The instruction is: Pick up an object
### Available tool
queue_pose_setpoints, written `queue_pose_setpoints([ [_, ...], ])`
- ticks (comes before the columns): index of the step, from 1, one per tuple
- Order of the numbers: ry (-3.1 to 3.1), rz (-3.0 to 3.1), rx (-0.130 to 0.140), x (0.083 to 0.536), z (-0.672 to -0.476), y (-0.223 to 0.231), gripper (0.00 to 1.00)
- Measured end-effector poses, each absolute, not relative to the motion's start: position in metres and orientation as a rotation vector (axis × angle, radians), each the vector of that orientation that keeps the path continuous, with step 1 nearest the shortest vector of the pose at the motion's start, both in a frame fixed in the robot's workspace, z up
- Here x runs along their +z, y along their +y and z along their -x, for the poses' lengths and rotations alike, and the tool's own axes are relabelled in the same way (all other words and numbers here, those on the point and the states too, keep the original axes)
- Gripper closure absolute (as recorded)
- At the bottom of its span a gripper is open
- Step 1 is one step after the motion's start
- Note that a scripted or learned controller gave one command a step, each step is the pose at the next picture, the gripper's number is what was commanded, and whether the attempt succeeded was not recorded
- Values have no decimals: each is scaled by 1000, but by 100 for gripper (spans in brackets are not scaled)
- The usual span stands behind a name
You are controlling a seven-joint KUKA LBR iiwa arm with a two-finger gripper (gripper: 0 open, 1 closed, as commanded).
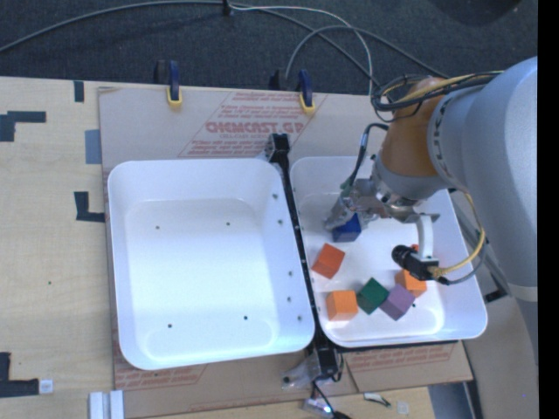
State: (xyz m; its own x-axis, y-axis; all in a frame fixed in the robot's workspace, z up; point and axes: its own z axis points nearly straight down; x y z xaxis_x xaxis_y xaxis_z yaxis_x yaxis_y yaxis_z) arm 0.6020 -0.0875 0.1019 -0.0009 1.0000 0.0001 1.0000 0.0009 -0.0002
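From above, two glossy white plastic bins sit side by side on the wooden tabletop [52,234]. In the right bin [454,321], the hand [349,209] is low over a matte blue cube [347,228], which sits just at its 6 o'clock; whether its grip is closed cannot be told. Orange cubes [328,260], a green cube [372,295] and a purple cube [399,302] lie near, toward 5 o'clock.

Pale wooden bench [44,260] — dark carpet [105,16] beyond; cables [288,11] trail across it.
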Motion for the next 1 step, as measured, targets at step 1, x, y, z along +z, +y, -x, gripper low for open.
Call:
queue_pose_setpoints([
  [1, -2234, 2213, -10, 193, -580, 25, 100],
])
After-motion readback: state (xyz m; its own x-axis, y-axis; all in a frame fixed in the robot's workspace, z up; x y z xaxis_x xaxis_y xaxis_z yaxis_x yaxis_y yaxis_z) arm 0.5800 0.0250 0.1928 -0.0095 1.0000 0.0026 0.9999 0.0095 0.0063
